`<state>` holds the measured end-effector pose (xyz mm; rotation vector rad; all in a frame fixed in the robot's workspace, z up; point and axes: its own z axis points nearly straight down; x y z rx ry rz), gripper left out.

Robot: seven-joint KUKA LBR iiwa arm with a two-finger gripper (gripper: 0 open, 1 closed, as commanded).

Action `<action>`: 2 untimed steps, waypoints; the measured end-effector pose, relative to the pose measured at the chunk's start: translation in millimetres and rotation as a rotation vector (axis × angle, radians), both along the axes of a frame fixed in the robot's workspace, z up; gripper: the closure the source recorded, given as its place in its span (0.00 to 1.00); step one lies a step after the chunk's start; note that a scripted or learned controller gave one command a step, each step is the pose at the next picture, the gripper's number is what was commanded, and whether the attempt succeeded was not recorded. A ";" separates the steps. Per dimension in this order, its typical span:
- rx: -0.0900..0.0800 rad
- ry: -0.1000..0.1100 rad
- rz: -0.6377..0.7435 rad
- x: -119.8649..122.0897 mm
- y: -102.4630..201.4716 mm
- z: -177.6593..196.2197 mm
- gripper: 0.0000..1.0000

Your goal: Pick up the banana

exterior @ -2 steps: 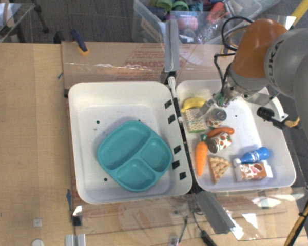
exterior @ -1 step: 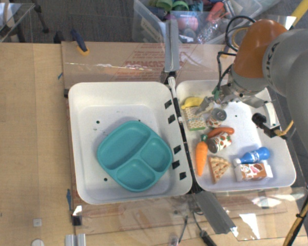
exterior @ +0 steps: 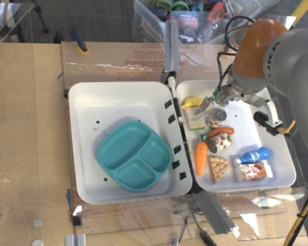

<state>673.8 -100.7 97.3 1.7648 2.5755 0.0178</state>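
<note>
We see the banana [exterior: 191, 102] lying at the far left corner of the right bin [exterior: 277, 158], close to the divider between the two bins. The pincer [exterior: 211, 102] sits low just to the banana's right, next to it; whether it is released or clenched we cannot tell. Nearer in the same bin lie a carrot [exterior: 200, 157], a pizza slice [exterior: 218, 167] and a blue-capped bottle [exterior: 255, 155]. The left bin [exterior: 87, 106] carries a teal divided plate [exterior: 134, 155]. Both bins rest on the wooden counter [exterior: 25, 137].
</note>
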 end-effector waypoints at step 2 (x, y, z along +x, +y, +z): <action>-0.008 -0.003 0.356 1.2 4.7 0.8 0.00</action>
